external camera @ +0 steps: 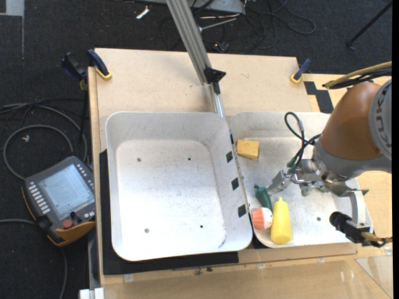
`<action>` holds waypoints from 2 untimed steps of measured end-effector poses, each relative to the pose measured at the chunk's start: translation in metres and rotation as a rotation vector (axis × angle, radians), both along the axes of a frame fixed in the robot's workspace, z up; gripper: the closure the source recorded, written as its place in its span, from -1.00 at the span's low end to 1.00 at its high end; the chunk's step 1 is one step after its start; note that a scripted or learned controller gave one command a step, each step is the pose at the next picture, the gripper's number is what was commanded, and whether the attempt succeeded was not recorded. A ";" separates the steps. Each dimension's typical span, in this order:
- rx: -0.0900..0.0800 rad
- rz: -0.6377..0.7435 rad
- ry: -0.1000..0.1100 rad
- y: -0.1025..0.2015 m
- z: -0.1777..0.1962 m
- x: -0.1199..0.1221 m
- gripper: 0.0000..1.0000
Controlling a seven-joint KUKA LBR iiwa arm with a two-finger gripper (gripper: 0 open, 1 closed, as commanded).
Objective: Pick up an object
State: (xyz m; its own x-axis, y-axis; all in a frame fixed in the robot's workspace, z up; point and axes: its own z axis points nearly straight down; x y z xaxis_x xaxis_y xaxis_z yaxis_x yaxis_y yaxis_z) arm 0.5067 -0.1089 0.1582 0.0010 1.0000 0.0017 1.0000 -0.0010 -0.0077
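The right bin (312, 139) holds a few objects. A pale yellow block (247, 148) lies near its left wall. A green-handled object (262, 197) lies at a slant lower down. Beside it are a red and white ball (262, 217) and a yellow bottle (281, 220), close to the bin's front edge. My gripper (280, 182) hangs over the right bin, just right of and above the green object and above the bottle's top. Nothing shows in its grasp. The grey arm with its orange band (354, 122) covers the bin's right part.
The left bin (165, 179) stands beside the right one, their walls overlapping in the middle. A slanted metal pole (190, 33) crosses the bench's back. Yellow clamps (101, 71) sit at the bench's corners. A black cable (297, 129) loops off the wrist.
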 end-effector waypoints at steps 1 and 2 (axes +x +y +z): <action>0.000 -0.002 -0.002 -0.006 -0.048 -0.007 -1.00; -0.001 0.000 -0.008 -0.005 -0.035 -0.005 1.00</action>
State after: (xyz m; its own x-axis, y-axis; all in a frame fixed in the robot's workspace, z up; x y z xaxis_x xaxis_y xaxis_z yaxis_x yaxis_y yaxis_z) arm 0.5020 -0.1144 0.1235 0.0015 1.0000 0.0004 1.0000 -0.0015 0.0007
